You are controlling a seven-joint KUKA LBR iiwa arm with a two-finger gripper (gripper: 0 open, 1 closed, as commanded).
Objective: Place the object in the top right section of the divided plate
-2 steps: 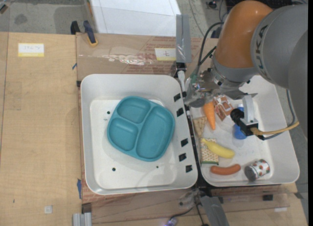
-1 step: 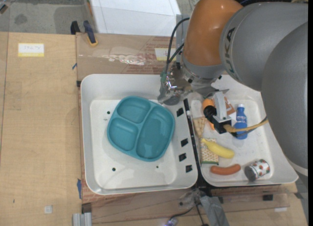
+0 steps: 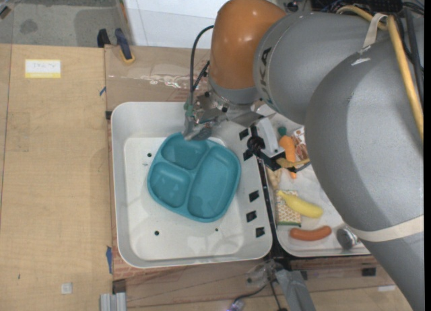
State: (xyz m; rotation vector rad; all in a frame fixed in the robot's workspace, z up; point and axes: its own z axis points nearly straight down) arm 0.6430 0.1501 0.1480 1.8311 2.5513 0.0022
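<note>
Divided plate [image 3: 194,178] in left bin [image 3: 124,188], gripper [image 3: 196,128] over its far edge (food in right bin [image 3: 316,246])

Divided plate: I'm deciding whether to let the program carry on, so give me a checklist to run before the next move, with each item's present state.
1. Divided plate lies flat in the left bin: ok.
2. All three plate sections free of items: ok.
3. Pincer over the plate's upper edge: ok.
4. Object held in the pincer: cannot tell.
5. Carrot, banana and sausage lie in the right bin: ok.
6. Object in the target section: not ok.
</note>
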